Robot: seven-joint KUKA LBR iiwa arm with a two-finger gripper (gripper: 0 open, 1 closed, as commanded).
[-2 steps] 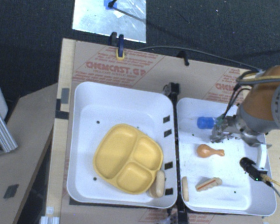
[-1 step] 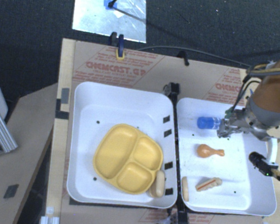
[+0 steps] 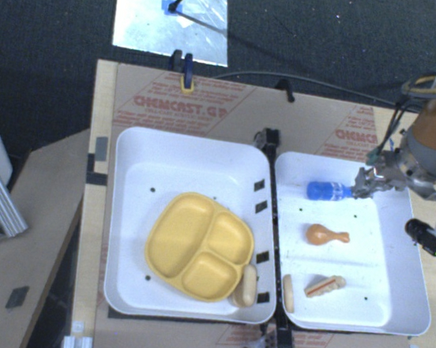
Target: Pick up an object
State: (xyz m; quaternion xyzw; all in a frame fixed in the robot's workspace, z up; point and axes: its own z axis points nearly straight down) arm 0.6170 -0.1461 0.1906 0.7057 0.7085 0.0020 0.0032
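End effector (image 3: 362, 185) sits at the blue bottle's (image 3: 327, 191) three o'clock, possibly touching; we cannot tell its grip state.

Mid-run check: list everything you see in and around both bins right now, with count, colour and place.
Bins: 2, white, side by side on the bench.
Divided tray: 1, yellow, left bin, toward its near right.
Bread roll: 1, tan, left bin, against the tray's near right corner.
Bottle: 1, blue, right bin, far side, lying flat.
Chicken drumstick: 1, orange-brown, right bin, middle.
Hot dog: 1, tan with a reddish sausage, right bin, near side.
Pale oblong piece: 1, tan, right bin, near left edge; I cannot identify it.
Clamp: 1, blue and yellow, far bench edge.
Gripper: 1, grey, at the bottle's right end; grasp unclear.
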